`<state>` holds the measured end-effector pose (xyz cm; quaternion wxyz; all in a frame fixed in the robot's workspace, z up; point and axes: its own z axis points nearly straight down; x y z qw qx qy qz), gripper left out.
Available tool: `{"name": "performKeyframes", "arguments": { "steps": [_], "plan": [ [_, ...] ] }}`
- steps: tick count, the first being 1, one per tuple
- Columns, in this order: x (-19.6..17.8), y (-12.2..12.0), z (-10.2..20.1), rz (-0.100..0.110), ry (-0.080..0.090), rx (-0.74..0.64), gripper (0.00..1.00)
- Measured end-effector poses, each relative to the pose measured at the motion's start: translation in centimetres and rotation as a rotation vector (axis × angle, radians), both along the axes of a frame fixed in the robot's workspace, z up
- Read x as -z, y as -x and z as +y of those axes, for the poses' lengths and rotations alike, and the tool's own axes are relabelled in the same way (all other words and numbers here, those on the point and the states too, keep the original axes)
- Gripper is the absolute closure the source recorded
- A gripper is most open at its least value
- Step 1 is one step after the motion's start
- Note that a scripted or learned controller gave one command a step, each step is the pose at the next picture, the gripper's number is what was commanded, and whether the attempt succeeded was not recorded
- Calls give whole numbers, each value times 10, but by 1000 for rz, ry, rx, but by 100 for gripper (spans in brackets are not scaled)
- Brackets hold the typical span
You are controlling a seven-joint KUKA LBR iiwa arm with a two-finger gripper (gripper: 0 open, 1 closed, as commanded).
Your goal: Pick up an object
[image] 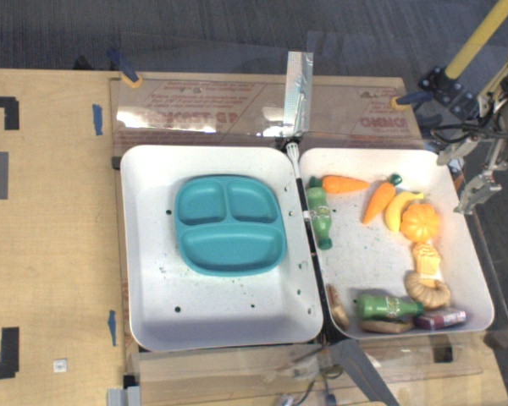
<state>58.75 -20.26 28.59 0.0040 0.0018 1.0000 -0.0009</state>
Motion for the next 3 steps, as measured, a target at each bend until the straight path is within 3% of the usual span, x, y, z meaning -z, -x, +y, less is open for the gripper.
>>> {"name": "performKeyframes", "arguments": {
  "steps": [1,2,3],
  "plan": [
    [169,105,9,0,1,-276,0],
    [196,65,4,-3,4,-290,0],
    [184,61,6,-13,8,-293,100]
  ]
}}
